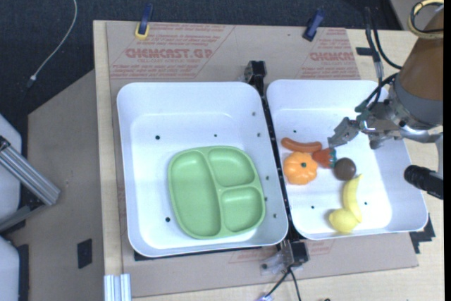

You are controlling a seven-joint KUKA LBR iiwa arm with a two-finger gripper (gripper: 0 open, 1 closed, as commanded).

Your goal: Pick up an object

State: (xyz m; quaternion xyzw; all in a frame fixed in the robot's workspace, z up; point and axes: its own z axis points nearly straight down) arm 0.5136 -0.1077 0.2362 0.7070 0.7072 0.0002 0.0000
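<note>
The arm enters from the right and hangs over the right bin (394, 218), with the tool (343, 132) low above the cluster of toy food in that bin's left half. I cannot tell how the tool is set, and nothing is visibly gripped, so I judge this to be the approach, before any grasp. The candidates lie close together: a red-orange sausage (301, 145) toward the far side, an orange pumpkin (301, 169) just near of it against the bin's left wall, a small red piece (323, 156) between them and the tool, a brown ball (344, 168) just right of the pumpkin, and a yellow banana (348, 206) nearer still. The left bin (134, 151) holds a green divided plate (215, 191). The next move calls for lowering onto one item, probably the red piece or brown ball directly under the tool, without nudging its neighbours, which are crowded enough that a slightly off descent could knock them aside.
</note>
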